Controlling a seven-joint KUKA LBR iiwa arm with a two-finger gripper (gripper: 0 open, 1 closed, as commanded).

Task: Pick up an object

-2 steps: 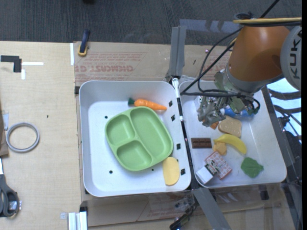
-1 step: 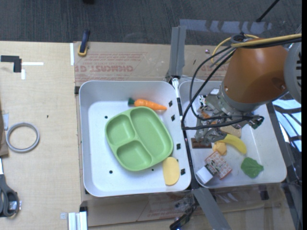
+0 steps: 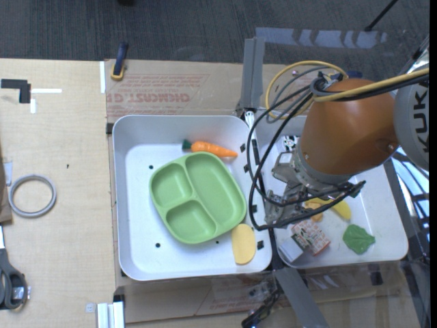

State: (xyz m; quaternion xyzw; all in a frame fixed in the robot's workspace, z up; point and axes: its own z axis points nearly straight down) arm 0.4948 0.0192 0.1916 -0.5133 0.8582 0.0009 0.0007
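Over the right bin (image 3: 392,248), the arm's orange band (image 3: 348,125) is hanging low and hiding the fingers, so I cannot tell how they are standing. Just below the wrist, a yellow piece (image 3: 339,208), a small printed packet (image 3: 309,237) and a green leafy toy (image 3: 358,238) are lying on the bin floor. Black and yellow cables (image 3: 257,183) are looping across the divide. Beside it, the left bin (image 3: 126,203) is carrying a green divided plate (image 3: 197,197), with a toy carrot (image 3: 213,149) touching its far edge and a pale yellow piece (image 3: 243,243) at its near corner. Farther left, a grey tape ring (image 3: 31,195) is resting on the counter (image 3: 54,251).
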